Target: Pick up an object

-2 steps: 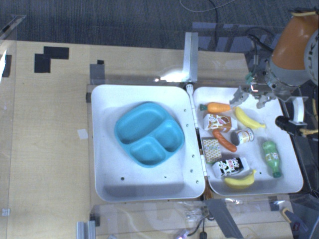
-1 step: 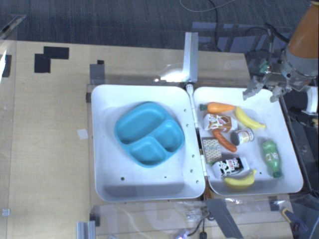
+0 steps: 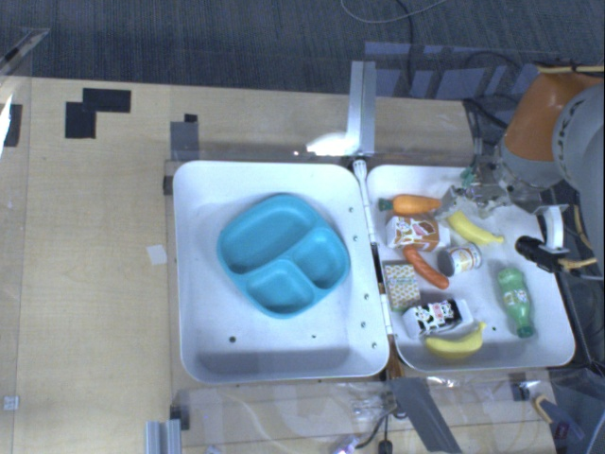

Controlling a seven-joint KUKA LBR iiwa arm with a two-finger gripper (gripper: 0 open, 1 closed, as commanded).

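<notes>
1. The tool (image 3: 475, 195) hangs over the right bin (image 3: 548, 343); its grip cannot be told
2. Just beside it lies a yellow banana (image 3: 475, 229)
3. Farther off, a cow-print carton (image 3: 435, 316); no writing legible

One fixed camera high above the bench (image 3: 85, 282), looking down at a slant, both white bins (image 3: 198, 282) in frame, arm (image 3: 558, 130) entering from the right
</notes>
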